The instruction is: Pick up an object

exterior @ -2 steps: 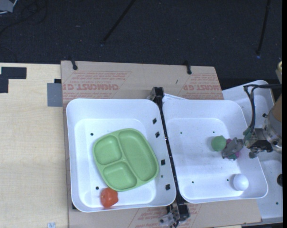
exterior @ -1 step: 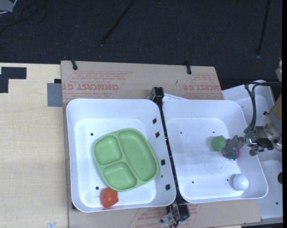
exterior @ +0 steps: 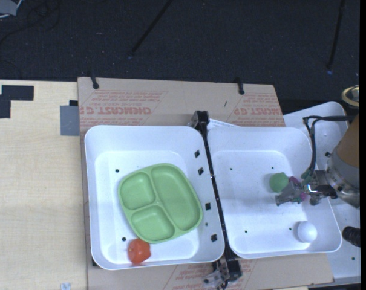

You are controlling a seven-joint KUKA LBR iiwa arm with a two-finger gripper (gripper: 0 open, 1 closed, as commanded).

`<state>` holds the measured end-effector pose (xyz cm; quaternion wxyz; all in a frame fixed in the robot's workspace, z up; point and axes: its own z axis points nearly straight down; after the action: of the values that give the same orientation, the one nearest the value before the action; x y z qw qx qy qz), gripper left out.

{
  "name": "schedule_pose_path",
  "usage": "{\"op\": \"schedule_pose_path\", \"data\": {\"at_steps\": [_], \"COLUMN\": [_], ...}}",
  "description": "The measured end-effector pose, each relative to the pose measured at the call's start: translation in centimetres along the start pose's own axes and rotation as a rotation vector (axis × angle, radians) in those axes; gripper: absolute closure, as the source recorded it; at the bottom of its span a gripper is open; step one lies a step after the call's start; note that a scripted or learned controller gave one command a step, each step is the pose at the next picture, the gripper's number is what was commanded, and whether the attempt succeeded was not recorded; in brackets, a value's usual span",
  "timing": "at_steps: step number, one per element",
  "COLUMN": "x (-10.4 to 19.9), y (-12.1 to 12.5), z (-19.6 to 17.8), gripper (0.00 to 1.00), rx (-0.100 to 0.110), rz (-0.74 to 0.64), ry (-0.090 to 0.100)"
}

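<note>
Pale wood covers the bench [exterior: 31,186] at the far left, with a few dark rectangular patches near its upper edge. To its right lies a brown cardboard sheet [exterior: 170,104] printed with reddish lettering, and on that sheet sit the two white bins side by side.

The left bin [exterior: 104,144] holds a light green divided plate [exterior: 160,202] with three compartments, lying flat and turned at an angle in the middle of the bin floor. Just below the plate's lower left corner, close to the bin's front wall, rests a small red-orange object [exterior: 139,251], near the plate's rim or just touching it; which one is unclear.

A black clamp strip [exterior: 208,180] runs between the bins where their walls meet.

The right bin [exterior: 255,144] holds a small green ball [exterior: 279,182] toward its right side and a white ball [exterior: 305,231] near the front right corner, well apart from the green one. The gripper [exterior: 290,195] reaches in from the right, low over the bin floor, its dark tips just beside the green ball on the ball's lower right. Whether its fingers are apart or together cannot be told, and nothing is visibly held between them. Behind it, the arm's wrist [exterior: 346,162] rises at the right edge.
</note>
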<state>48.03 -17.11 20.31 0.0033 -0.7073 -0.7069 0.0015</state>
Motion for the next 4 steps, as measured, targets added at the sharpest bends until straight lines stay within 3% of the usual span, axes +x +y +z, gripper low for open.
{"op": "schedule_pose_path", "data": {"at_steps": [2, 3, 4], "x": [0.2, 0.0, 0.8], "y": [0.4, 0.5, 0.6], "z": [11.6, 10.3, 4.4], "gripper": [0.0, 1.0, 1.0], "rx": [-0.001, -0.004, -0.009], "rz": [0.0, 0.005, -0.002], "ry": [0.0, -0.002, -0.003]}}
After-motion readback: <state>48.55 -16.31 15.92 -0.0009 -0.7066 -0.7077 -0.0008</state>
